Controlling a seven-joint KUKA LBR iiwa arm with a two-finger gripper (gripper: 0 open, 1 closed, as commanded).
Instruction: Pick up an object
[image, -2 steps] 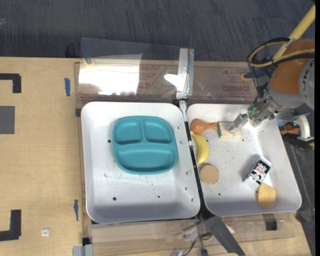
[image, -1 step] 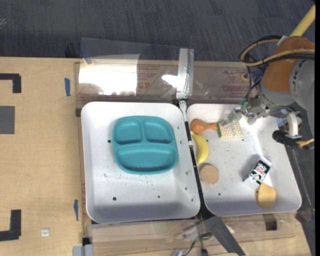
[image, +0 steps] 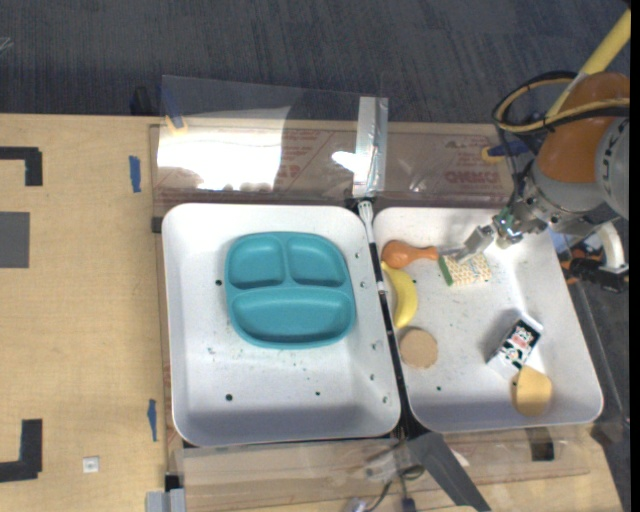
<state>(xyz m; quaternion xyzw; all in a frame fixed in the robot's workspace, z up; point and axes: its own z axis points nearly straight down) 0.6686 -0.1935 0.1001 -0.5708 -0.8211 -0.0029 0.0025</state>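
Note:
My gripper (image: 482, 240) reaches in from the upper right and hangs over the back of the right bin (image: 570, 300). Right at its tip, on the lower left, is a small speckled beige pad with a green edge (image: 466, 268); I cannot tell whether it is held or lying on the bin floor. An orange piece with a thin stem (image: 401, 254) lies just left of it. A banana (image: 404, 298) lies along the bin's left wall, with a brown round disc (image: 419, 348) below it. A black-and-white packet (image: 516, 342) and a tan wedge (image: 532, 390) sit at the front right.
The left bin (image: 190, 330) holds a teal divided plate (image: 290, 288). A clear plastic sheet (image: 260, 150) stands behind the bins. Yellow and black cables (image: 530, 100) loop beside the arm's orange band (image: 575, 150).

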